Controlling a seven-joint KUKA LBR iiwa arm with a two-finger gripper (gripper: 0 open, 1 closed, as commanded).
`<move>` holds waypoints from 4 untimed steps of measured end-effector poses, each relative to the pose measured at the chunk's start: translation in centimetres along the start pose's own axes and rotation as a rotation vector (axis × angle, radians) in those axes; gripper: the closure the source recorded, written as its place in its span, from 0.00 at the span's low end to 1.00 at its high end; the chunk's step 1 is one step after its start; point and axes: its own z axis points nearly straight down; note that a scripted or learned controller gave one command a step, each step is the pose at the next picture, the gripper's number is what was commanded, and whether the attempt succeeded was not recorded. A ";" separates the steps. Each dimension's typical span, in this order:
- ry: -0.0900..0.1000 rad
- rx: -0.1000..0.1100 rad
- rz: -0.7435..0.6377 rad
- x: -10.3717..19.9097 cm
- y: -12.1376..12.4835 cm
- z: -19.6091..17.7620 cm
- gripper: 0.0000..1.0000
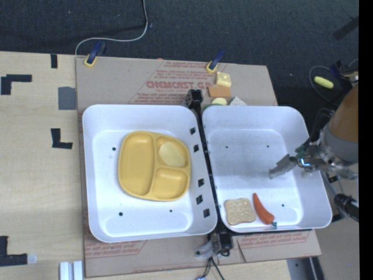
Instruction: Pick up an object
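In the right bin (256, 118), a tan slice of toy bread (239, 210) lies near the front wall. An orange-red carrot-like piece (263, 209) sits just to its right, close beside it. My gripper (280, 168) reaches in from the right and hangs over the middle-right of this bin's floor, above and to the right of both pieces, with nothing seen in it. The grey arm with its orange band (347, 124) is at the right edge.
The left bin (99, 156) holds a yellow divided plate (154, 165). Behind the bins, on the cardboard, sit small yellow and orange blocks (221, 85) and a pale green piece (218, 102). Black clips (195, 101) join the bins along their shared wall.
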 end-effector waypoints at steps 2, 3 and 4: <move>0.004 0.002 -0.005 2.7 -0.5 -4.4 0.00; 0.004 0.006 -0.005 5.2 -0.7 10.8 0.00; 0.002 0.004 -0.001 -2.8 -0.6 2.4 0.00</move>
